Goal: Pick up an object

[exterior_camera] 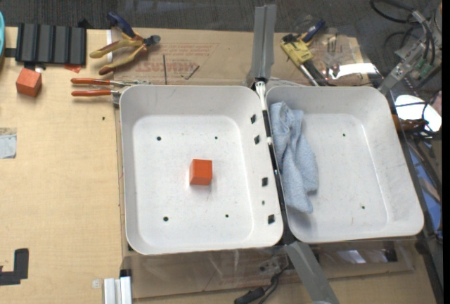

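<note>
An orange cube (201,172) sits near the middle of the left white bin (140,119). A crumpled grey-blue cloth (295,155) lies along the left side of the right white bin (380,155), running from the back wall toward the front.
A second orange block (29,81) rests on the bench at far left. Pliers (123,48) and orange-handled tongs (98,88) lie behind the left bin. Clamps and cables (309,49) crowd the back right. A metal divider (264,49) stands between the bins.
</note>
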You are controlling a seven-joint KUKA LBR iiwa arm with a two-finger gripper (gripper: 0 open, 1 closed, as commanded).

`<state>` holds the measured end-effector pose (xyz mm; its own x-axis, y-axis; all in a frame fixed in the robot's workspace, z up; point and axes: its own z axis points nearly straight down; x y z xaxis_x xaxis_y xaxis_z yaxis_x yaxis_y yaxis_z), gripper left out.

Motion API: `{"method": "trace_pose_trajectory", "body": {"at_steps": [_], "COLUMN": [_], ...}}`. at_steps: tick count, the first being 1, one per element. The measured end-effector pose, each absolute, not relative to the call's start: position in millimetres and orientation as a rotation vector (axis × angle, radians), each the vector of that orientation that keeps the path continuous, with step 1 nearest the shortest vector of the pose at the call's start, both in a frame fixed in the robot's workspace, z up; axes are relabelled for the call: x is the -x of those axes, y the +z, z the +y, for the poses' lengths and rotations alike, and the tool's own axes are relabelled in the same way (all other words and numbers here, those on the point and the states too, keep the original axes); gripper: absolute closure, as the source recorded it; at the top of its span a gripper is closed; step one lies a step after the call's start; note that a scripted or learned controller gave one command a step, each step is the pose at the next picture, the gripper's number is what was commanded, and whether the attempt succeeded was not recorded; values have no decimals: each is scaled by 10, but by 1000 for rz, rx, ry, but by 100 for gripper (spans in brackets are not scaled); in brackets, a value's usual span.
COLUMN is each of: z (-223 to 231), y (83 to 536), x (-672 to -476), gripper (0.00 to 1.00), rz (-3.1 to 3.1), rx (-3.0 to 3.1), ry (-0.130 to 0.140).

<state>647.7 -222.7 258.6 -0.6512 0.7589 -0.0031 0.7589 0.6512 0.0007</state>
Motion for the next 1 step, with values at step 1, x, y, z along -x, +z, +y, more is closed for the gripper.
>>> {"method": "trace_pose_trajectory", "body": {"at_steps": [1], "z": [-2233], "y": [2662], "x": [-6489], "gripper": [100], "rz": [2850], "rx": [-1310], "ry": [-1]}}
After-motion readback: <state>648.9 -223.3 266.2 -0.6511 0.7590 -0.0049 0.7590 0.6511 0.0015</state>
